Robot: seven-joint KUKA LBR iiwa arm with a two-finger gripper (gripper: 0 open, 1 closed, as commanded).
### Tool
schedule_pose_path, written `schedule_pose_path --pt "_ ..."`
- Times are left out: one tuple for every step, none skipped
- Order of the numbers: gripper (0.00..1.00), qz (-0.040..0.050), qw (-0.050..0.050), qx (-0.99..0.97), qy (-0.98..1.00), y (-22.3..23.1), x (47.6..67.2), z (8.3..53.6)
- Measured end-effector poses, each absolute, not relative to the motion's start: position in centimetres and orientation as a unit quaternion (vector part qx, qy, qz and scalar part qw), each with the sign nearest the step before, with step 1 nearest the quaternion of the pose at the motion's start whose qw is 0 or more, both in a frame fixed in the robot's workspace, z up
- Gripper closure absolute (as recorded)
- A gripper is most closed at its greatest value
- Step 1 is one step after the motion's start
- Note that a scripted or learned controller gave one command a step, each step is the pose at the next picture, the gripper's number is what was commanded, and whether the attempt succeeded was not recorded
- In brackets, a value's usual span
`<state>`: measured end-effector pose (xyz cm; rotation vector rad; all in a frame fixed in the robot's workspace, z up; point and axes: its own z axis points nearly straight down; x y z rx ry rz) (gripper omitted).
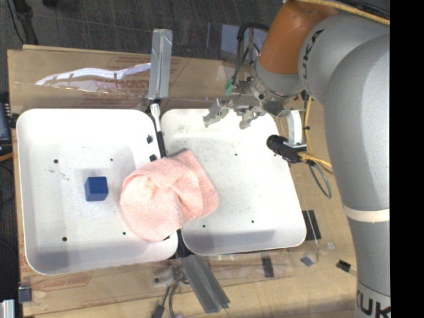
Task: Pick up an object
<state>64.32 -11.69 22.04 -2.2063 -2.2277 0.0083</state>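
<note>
A pink cloth lies crumpled across the divide between the two white bins, draped over both inner rims. A small blue cube sits in the left bin. My gripper hangs over the far edge of the right bin, up and to the right of the cloth and well apart from it. Its two fingers stand spread, with nothing between them.
A grey upright post stands behind the bins at their junction. Brown cardboard with a strip of clear plastic lies behind the left bin. A black fitting with yellow cable juts over the right bin's right side.
</note>
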Motion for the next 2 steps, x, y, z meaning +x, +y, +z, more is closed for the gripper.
schedule_pose_path --pt "0.0 0.0018 0.004 -0.59 -0.807 -11.6 61.5 10.1" --pt "0.0 0.0004 0.001 -0.518 -0.855 -10.1 62.9 9.1"
